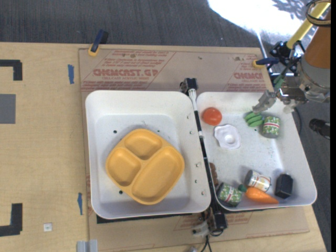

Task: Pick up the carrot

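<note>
Carrot point(261, 196) lies at the right bin's point(304, 156) 6 o'clock, wedged among cans; gripper point(265, 103) hovers at 12 o'clock, fingers spread, holding nothing.

Dark carpet floor point(131, 9), bright light patch point(247, 4), wooden bench point(42, 140).

The arm point(315, 56) reaches in from the right, wrist angled down, jaws blurred.

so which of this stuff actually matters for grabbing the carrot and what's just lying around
In the job:
carrot
gripper
right bin

Just lying about:
yellow divided plate
tomato
fried egg
green beans
two cans
black block
</note>
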Controlling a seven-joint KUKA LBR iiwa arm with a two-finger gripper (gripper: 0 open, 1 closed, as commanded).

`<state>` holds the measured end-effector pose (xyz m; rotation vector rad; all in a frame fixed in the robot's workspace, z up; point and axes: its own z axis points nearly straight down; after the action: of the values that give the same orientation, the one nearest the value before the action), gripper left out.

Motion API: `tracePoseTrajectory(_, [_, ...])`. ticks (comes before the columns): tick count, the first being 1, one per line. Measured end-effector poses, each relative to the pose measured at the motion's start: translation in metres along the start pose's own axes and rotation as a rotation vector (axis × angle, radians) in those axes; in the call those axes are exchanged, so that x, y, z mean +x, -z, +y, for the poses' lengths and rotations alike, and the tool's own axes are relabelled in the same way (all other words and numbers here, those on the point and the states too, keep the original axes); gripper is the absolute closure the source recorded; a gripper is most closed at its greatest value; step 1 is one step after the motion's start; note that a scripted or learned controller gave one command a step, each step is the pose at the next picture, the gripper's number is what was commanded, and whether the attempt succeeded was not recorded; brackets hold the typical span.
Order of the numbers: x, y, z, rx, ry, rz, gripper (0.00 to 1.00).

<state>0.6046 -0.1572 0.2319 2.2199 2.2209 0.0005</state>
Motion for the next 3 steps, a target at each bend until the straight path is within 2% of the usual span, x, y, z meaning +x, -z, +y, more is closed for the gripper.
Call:
tracePoseTrajectory(1, [0.056,-0.135,-0.042,0.004,-0.073,0.002,0.0])
tracePoseTrajectory(2, [0.055,-0.124,-0.041,0.0,-0.076,0.001,1.0])
tracePoseTrajectory(3, [0.117,-0.047,-0.075,0.002,-0.435,0.001,1.0])
